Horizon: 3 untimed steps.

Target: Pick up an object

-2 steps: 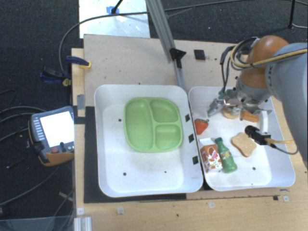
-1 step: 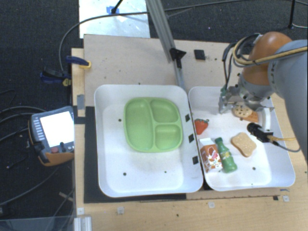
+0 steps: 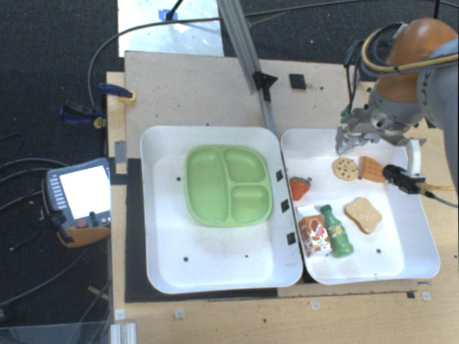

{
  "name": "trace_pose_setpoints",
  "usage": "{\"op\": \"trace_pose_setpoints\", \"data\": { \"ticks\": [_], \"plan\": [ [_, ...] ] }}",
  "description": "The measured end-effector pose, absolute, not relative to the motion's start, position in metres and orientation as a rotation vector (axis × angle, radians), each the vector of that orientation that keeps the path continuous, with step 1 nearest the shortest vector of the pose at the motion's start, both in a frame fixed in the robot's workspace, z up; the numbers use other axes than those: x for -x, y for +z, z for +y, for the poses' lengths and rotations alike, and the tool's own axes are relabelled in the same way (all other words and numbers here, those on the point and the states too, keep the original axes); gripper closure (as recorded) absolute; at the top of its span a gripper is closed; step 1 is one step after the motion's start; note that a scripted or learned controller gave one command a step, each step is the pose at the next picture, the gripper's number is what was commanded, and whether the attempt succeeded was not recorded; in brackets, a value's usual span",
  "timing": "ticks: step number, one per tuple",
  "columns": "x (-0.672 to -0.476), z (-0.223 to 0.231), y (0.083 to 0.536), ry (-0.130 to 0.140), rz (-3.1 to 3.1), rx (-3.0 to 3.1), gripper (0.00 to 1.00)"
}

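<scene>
Pincer (image 3: 347, 143) hovers just above a round, brown-speckled cookie (image 3: 345, 168).

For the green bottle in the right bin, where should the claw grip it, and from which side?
Grip the green bottle across its body, coming straight down. It lies flat, cap toward the bin's far side, with the carton close on its left, so the finger room there looks tight.

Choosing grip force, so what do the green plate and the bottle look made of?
The green plate looks like matte moulded plastic: uniform colour, soft rounded dividers, no glare. The bottle seems glossy hard plastic, likely a toy, with a small highlight on its side. Neither can be confirmed by look alone.
</scene>
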<state>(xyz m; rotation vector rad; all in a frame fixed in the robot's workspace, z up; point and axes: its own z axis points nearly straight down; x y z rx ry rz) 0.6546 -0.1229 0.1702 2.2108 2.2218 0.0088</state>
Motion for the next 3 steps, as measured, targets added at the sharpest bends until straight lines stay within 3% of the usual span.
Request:
{"op": "trace_pose_setpoints", "data": {
  "ticks": [1, 3],
  "plan": [
    [-0.656, -0.123, 0.214, 0.007, 2.224, -2.210, 1.00],
    [-0.641, -0.008, 0.234, 0.007, 2.234, -2.209, 1.00]
  ]
}}
